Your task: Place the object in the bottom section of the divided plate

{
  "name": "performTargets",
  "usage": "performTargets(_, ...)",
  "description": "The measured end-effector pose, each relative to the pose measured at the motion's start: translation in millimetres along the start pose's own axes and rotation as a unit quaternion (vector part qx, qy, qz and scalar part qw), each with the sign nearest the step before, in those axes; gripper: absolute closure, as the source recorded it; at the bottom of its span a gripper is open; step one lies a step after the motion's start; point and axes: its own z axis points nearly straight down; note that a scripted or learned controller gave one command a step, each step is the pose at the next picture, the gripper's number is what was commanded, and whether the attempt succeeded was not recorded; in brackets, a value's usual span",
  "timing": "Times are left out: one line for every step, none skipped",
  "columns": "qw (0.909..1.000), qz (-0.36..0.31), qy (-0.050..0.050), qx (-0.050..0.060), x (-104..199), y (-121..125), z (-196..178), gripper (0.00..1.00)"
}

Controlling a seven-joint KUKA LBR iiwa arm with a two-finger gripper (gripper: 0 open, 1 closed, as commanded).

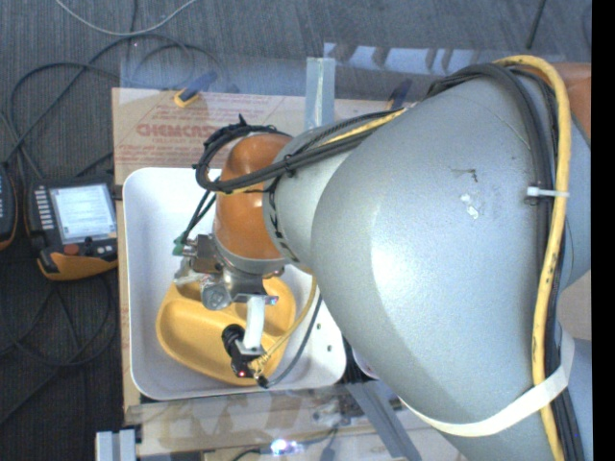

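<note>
Yellow divided plate (183, 339) in the lower-left part of the white bin (144, 257), resting on the bin floor close to the bin's near and left walls. Its visible outline is broader across the view than from far to near, so its long axis runs roughly left to right, dipping slightly towards the lower right. The rounded left rim is exposed. The middle and right of the plate lie beneath the robot, so its dividers, and which way its bottom section faces, cannot be told. No loose object can be made out on the exposed part of the plate.

End effector (226, 301) directly over the plate's centre, pointing down into the bin. Whether it is released or clenched cannot be told from this angle, and nothing can be seen in its grasp. Above it sits the orange band (252, 195) of the wrist, with black cables looped round it. The grey arm (432, 248) fills the right and centre of the view, with a yellow cable (559, 161) running along its upper edge.

The bin stands on a cardboard sheet (159, 128) printed in red, which bears a small yellow and blue item (188, 94) near its far edge. To the left, on the dark carpet (58, 84), lies a handheld controller (72, 217) with a lit screen, among loose cables.
</note>
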Motion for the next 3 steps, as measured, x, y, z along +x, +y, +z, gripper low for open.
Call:
performTargets(0.9748, 0.223, -0.015, -0.002, 23.1, -8.8, -1.1, 0.00)
performTargets(0.9742, 0.225, -0.018, 0.001, 21.7, -9.9, -7.2, 1.00)
performTargets(0.9281, 0.372, -0.005, -0.019, 22.6, -14.8, -0.4, 1.00)
